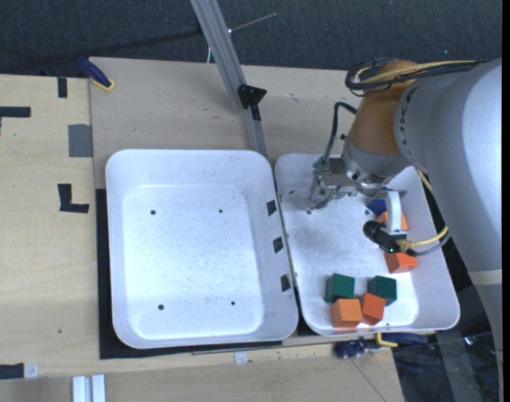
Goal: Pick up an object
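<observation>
Overhead, the gripper hangs over the far left part of the right bin, close to the wall that bin shares with the left bin. Whether the tool stands wide or narrow I cannot tell, because the view there is small and cluttered.

The things to pick lie in the right bin, well apart from the gripper. At the near end sits a cluster of four. The left green block and the right green block stand side by side with a small gap. Just nearer than them are the left orange block and the right orange block, which seem to touch each other. A third orange block lies farther along, by the right wall. Beyond it a blue object, perhaps another block, is partly hidden by the arm.

A slanted metal pole crosses the far side of the bench.
</observation>
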You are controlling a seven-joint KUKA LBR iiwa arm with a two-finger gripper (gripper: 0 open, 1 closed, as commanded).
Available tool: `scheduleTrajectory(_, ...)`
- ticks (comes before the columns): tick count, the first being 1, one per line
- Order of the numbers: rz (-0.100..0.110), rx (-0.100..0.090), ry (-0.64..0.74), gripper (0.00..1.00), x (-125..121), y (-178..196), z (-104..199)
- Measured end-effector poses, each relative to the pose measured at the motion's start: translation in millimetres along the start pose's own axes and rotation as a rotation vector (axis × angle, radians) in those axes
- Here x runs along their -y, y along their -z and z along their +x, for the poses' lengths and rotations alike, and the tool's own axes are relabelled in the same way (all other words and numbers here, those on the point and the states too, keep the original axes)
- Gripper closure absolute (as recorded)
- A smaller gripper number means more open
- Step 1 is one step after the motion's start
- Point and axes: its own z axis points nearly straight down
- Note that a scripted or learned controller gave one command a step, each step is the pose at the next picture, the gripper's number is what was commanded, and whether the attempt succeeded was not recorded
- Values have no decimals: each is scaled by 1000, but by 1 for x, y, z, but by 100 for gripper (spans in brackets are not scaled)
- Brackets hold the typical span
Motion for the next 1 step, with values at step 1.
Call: scheduleTrajectory(1,-8,1,-1,100,-11,55,0)
